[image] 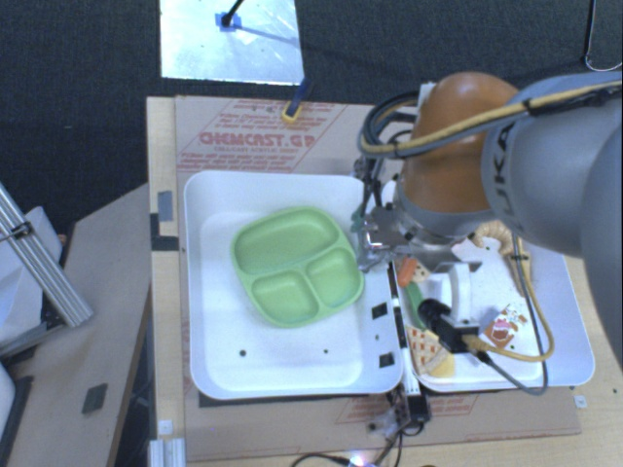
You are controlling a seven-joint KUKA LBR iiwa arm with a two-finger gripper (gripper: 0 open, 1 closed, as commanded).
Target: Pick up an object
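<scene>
The arm reaches in from the right and covers much of the right bin (569, 348). My gripper (375, 241) hangs low over the divide between the two bins, next to the right rim of a green divided plate (295, 266) that lies flat in the left bin (209, 290). Just below the gripper, in the right bin, an orange and green carrot-like piece (409, 275) peeks out. A waffle-patterned piece (421, 344) lies at that bin's near left corner, and a small red and white toy (502, 327) lies further right. Nothing shows between the fingers.
A tan woven object (496, 232) sticks out from under the arm at the right bin's far side. Both bins rest on a cardboard sheet (258, 134). A shiny metal sheet (229, 27) lies beyond the bench, and an aluminium rail (39, 261) stands at the left.
</scene>
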